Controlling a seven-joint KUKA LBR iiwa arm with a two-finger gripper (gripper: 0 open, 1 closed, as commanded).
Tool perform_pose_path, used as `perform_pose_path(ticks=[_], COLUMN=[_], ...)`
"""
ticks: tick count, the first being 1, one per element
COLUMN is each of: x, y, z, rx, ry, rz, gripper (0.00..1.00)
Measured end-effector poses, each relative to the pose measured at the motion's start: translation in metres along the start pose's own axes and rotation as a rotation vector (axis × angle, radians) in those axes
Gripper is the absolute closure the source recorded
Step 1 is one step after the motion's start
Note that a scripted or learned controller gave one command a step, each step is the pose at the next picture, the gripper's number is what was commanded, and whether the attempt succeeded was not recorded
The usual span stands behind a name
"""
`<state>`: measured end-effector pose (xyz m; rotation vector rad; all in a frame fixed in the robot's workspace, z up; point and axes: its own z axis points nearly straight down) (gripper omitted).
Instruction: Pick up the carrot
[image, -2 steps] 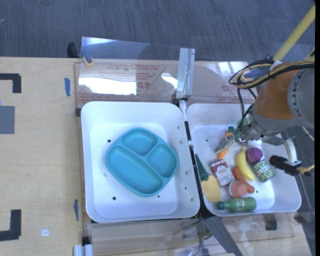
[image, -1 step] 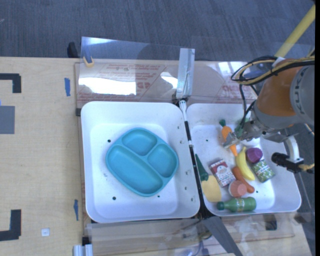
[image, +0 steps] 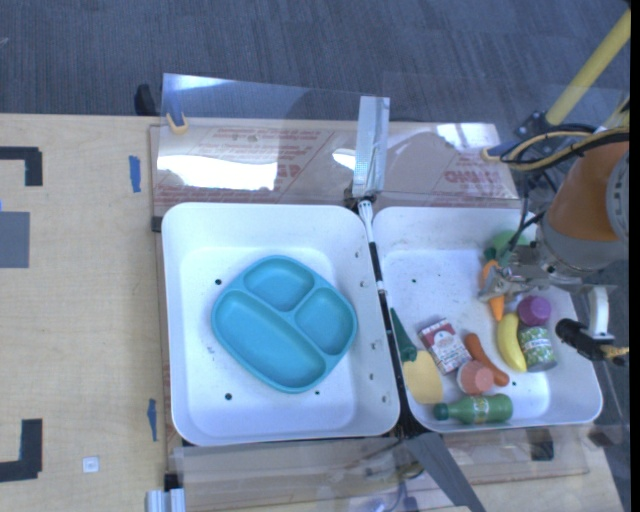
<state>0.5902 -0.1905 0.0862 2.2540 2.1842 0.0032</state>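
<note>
The claw (image: 507, 283) hangs low in the right bin (image: 420, 250), and its metal parts sit right over the carrot (image: 488, 270). The carrot's green top pokes out on the claw's far side and an orange end shows on its near side. Whether the claw is clenched or released cannot be told, nor whether it grips the carrot.

Just nearer the camera than the claw lie a purple piece (image: 535, 310), a banana (image: 511, 342) and a small greenish jar (image: 538, 348). To the claw's left and nearer the camera lie a reddish sausage shape (image: 483, 355) and a red-and-white carton (image: 444, 345). Beyond those are a yellow piece (image: 424, 380) and a green bottle (image: 475, 408) on its side by the near wall.

Well off to the claw's left, the left bin (image: 190, 240) holds a blue divided plate (image: 284, 322). Both bins rest on the surface (image: 70, 300).
</note>
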Motion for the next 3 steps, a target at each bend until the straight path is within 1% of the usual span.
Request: perform_pose_path(ticks=[1,2,3], x=[0.020,0.047,0.046], y=[-0.003,0.030,0.043], z=[0.000,-0.068,-0.036], rx=[0.001,-0.005,0.021], ry=[0.001,0.001,-0.001], rz=[0.205,0.148,-0.053], gripper=[1.00,1.00,1.00])
